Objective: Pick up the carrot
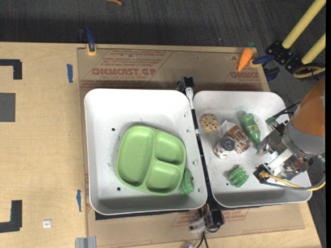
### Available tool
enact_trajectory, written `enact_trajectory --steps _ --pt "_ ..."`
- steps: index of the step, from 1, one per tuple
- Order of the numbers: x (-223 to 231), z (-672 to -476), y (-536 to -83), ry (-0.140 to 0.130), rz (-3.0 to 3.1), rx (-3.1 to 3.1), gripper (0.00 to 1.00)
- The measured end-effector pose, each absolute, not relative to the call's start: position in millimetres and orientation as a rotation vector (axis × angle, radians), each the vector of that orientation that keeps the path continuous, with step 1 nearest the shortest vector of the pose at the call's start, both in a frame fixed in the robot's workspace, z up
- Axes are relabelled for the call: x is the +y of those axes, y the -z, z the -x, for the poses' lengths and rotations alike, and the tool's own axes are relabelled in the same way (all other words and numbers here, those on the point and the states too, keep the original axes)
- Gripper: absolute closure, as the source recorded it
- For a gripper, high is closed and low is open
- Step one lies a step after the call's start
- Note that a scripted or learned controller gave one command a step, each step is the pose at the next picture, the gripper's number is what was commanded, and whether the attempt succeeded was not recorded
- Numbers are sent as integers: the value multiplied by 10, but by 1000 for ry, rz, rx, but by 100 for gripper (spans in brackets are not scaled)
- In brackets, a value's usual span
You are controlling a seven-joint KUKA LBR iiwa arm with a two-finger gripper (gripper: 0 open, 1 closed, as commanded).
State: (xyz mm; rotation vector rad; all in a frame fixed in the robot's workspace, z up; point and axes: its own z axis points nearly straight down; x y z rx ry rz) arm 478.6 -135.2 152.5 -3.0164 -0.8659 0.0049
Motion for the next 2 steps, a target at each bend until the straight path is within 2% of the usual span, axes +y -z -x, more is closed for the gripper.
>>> enact_trajectory --steps 1,2 --pt "-1532 -4789 -1635 -2 2629 -1713 0" --pt "-1127 -4786 -922 -3 2943 -1089 0"
